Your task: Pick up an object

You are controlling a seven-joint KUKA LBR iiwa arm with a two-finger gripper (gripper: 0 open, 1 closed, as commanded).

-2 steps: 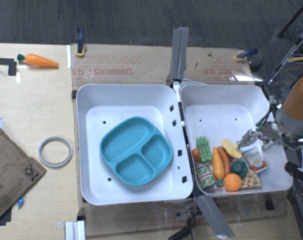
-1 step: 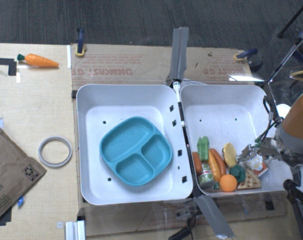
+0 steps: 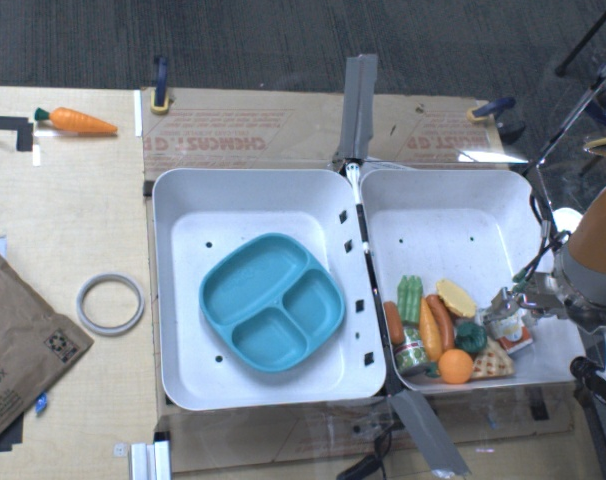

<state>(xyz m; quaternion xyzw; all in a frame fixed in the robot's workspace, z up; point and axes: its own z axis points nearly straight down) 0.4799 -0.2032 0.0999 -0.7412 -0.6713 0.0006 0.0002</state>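
Note:
The right bin (image 3: 438,208) holds a heap of toy food at its near side: green beans (image 3: 410,299), a hot dog (image 3: 439,322), a yellow piece (image 3: 455,298), an orange (image 3: 455,366), a dark green piece (image 3: 471,337), a waffle-like piece (image 3: 492,364) and a small can (image 3: 412,353). My gripper (image 3: 506,313) reaches in from the right and hangs low at the right edge of the heap, close to a red and white item (image 3: 516,337). Nothing can be made out between the fingers.
The left bin (image 3: 183,208) holds a teal divided plate (image 3: 271,301). On the bench to the left lie a toy carrot (image 3: 78,121), a tape ring (image 3: 110,302) and a brown cardboard piece (image 3: 18,353). A grey divider bar (image 3: 359,103) stands between the bins.

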